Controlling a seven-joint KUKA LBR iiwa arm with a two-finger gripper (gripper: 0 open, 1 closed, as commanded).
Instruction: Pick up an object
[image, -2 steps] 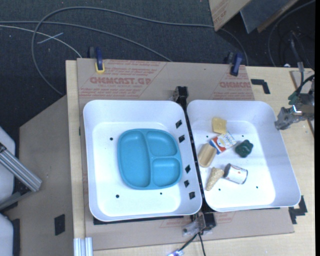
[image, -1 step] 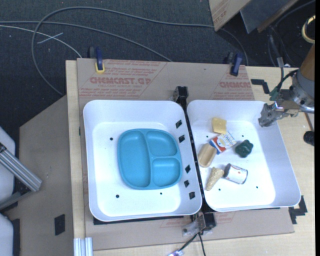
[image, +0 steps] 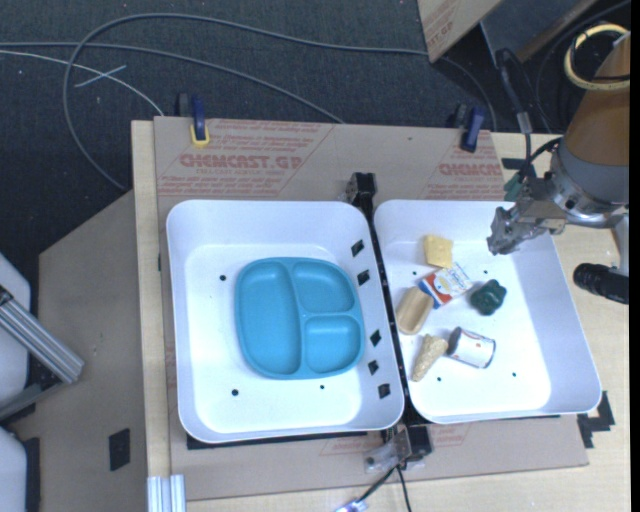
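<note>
A grey robot arm (image: 590, 150) with an orange band reaches in over the right bin (image: 560, 330), its gripper (image: 505, 235) hanging above that bin's upper right part; whether the gripper is apart or together cannot be told at this angle, and nothing is seen in it.

The task's things lie in a loose cluster left of the gripper and below it, all inside the right bin. A pale yellow block (image: 437, 250) sits nearest the top, to the gripper's left. Just below it lies a small packet (image: 445, 284) in white, red and blue, its printing too small to read. A dark green lump (image: 489, 296) lies right of the packet, almost straight below the gripper. A tan bread roll (image: 413, 311) lies left of the packet, and lower down a second tan piece (image: 430, 356) rests beside a small white can (image: 470, 346) lying on its side.

The left bin (image: 200, 400), well apart from the gripper, holds a blue divided plate (image: 298, 317) with three compartments.

Both bins rest on a brown board (image: 300, 150) on the table, held at its far edge by two blue clamps (image: 199, 119). Red printing on the board reads roughly "CHEMCAST GP", repeated near the right bin, where it is fainter.
</note>
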